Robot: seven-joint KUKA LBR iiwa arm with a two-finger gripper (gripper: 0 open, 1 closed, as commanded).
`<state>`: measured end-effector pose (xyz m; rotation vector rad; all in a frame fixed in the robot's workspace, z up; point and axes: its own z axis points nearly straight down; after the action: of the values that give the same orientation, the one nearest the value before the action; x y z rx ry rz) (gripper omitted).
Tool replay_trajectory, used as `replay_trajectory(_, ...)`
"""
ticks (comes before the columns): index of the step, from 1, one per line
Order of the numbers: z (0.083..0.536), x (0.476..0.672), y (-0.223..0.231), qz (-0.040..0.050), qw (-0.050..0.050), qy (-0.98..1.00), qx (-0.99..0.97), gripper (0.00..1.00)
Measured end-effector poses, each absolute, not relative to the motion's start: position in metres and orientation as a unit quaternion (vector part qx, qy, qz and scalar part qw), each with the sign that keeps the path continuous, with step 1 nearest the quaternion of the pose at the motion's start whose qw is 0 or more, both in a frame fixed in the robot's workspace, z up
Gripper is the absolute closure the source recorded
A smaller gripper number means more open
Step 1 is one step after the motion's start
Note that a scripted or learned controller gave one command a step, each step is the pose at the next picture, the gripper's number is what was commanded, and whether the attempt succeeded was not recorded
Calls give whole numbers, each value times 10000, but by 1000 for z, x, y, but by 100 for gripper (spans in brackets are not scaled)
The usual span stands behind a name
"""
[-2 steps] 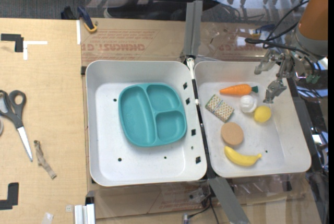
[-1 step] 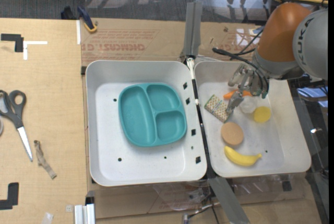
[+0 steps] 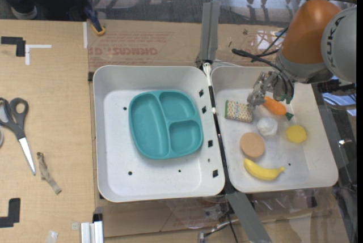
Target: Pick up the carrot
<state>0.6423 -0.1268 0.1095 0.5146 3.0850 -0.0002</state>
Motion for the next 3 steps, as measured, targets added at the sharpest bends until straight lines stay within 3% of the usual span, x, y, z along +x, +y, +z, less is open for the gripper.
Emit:
replay_trajectory(1, 98, 617, -195, -4, 33, 9941, 1085, 100)
replay_trajectory(2, 98, 617, -195, -3, 33, 9941, 1081, 0)
replay_trajectory(3, 91, 647, -194, 31, -116, 9924, 1222, 0)
